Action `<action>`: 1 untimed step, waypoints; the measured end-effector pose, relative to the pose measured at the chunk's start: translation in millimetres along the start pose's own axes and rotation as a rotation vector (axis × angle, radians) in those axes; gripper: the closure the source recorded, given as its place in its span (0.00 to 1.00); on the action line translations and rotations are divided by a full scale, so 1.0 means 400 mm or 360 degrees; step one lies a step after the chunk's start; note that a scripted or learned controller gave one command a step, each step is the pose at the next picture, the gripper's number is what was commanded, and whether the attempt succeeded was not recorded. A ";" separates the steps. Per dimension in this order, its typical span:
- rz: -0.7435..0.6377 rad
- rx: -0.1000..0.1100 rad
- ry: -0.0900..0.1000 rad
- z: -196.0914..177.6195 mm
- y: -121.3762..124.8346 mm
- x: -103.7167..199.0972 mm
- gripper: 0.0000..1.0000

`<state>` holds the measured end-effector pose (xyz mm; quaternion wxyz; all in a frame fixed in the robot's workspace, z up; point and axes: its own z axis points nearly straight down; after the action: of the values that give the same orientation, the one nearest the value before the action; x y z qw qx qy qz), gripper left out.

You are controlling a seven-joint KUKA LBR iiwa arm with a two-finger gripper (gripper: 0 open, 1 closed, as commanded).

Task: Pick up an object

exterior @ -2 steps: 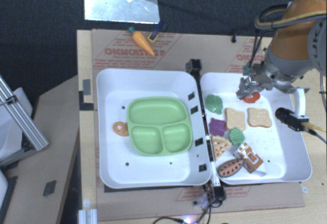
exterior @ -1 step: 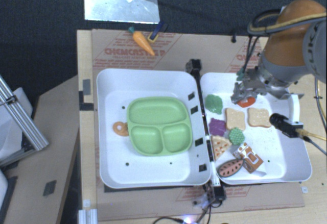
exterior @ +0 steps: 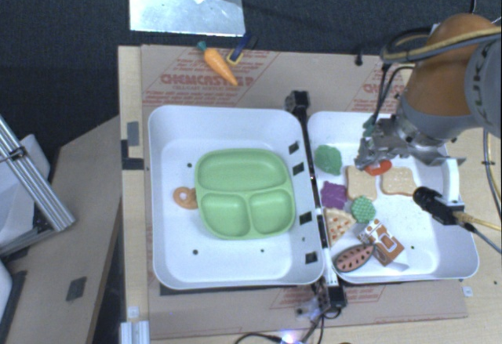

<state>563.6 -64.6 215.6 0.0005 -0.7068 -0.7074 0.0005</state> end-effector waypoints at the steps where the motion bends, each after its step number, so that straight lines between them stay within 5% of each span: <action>1: 0.0000 -0.0006 0.0000 -0.001 0.018 -0.012 1.00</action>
<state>570.8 -69.2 215.9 -0.0008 -0.7067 -0.7075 -0.0007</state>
